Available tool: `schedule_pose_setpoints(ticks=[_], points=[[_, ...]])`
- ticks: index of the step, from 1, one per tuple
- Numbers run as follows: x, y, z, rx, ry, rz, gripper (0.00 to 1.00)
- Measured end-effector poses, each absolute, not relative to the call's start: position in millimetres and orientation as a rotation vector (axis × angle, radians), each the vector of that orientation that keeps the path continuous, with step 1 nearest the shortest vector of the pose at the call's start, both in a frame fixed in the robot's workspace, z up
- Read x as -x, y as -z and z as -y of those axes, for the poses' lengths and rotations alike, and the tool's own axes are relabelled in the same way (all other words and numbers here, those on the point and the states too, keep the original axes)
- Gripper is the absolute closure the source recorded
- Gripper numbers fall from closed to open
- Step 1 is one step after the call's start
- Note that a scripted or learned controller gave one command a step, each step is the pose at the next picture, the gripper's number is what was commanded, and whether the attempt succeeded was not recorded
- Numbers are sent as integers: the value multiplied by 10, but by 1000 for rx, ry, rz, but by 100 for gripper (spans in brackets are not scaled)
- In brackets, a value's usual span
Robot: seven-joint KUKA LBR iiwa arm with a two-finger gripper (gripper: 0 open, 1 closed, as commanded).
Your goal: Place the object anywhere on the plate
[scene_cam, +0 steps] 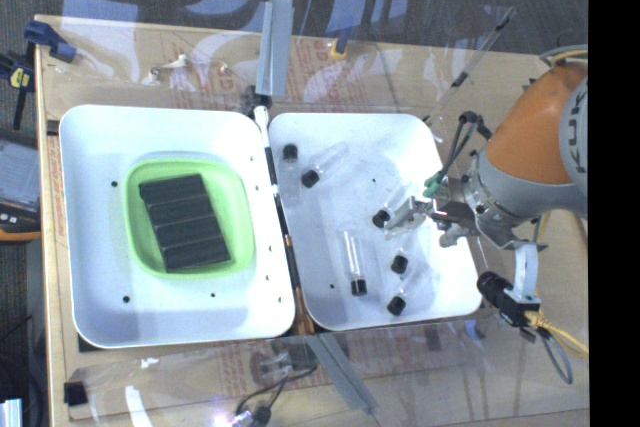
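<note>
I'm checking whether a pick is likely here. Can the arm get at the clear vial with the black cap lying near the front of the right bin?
Probably yes. The vial lies flat in the right bin, apart from the other vials, with nothing over it, and the gripper hangs close by above the same bin.

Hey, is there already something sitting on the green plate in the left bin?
Yes. A dark ribbed block lies flat on the green plate in the left bin, covering most of its middle.

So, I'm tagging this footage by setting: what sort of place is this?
Probably a robotics lab bench: a KUKA arm reaches over two white bins, one holding a green plate, with clamps and cables at the bench's edge.
</note>
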State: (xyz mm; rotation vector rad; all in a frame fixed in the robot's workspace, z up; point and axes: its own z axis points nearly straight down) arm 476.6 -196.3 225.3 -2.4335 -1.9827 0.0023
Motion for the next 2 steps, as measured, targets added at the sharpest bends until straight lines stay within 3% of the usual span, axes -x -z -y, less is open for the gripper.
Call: schedule_pose_setpoints(ticks=[1,2], points=[[-4830,-2420,2031,2429,-3,1987,0],[-4770,-2450,2039,2391,-3,2029,0]])
